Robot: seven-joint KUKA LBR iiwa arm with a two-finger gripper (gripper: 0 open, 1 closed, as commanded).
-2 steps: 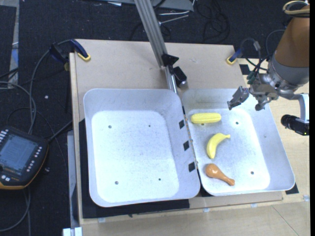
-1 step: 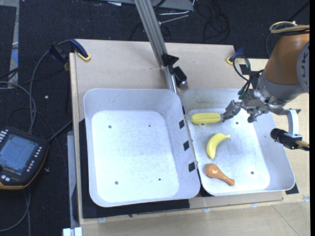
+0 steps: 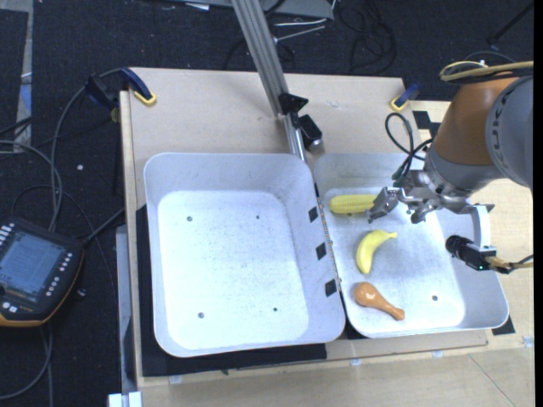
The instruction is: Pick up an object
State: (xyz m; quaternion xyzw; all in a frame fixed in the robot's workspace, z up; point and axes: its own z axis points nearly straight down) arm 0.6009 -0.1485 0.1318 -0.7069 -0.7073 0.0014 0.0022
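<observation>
Robot arm point(image 3: 488, 134) hovers over right bin point(image 3: 484, 312).
Its gripper point(image 3: 399, 206) hangs with fingers spread and nothing between them, just beside the corn cob point(image 3: 351, 203); a banana point(image 3: 372, 249) and an orange gourd point(image 3: 377, 300) lie below.

The arm point(image 3: 496, 134) is a thick rounded body, grey along its outer side with a broad orange band above the wrist. Black cables loop beside that band, and a yellow cable arcs over its top. At its end sits a metallic grey claw point(image 3: 399, 208) with slim prongs and dark fittings.
</observation>
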